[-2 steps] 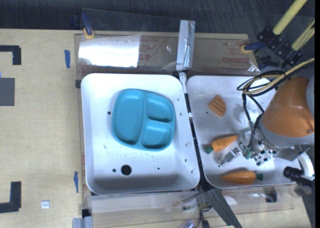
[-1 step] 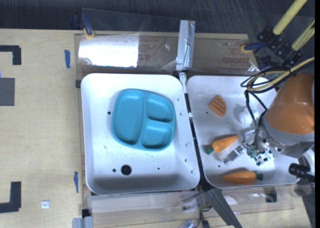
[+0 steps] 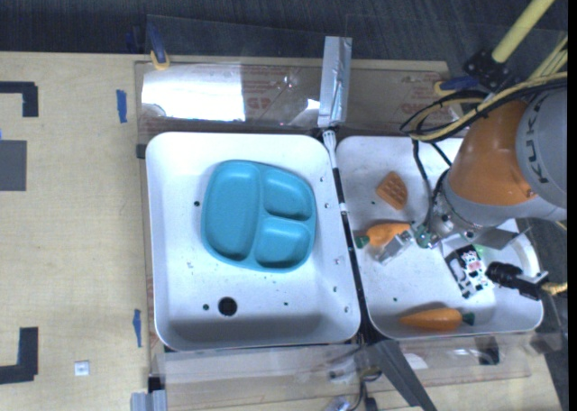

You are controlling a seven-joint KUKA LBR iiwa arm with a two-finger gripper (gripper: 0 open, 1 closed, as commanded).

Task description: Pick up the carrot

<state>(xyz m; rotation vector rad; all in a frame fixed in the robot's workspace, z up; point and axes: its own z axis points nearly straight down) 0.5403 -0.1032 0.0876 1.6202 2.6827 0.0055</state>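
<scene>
A long orange carrot [image 3: 431,317] with a green stem end lies flat near the front edge of the right bin [image 3: 397,287]. A shorter orange piece with a green tip [image 3: 382,233] lies in the middle of that bin's left half. My gripper [image 3: 403,244] is low over the bin, right against the short orange piece's right end. It is well behind the long carrot. The grey arm with its orange band [image 3: 487,170] comes in from the right and hides the bin's back right part.
A tan waffle-textured piece [image 3: 392,189] lies behind the gripper in the right bin. The left bin [image 3: 180,283] holds a blue divided plate [image 3: 257,214]. A raised rim [image 3: 343,238] separates the two bins. Cables [image 3: 451,121] hang behind the arm.
</scene>
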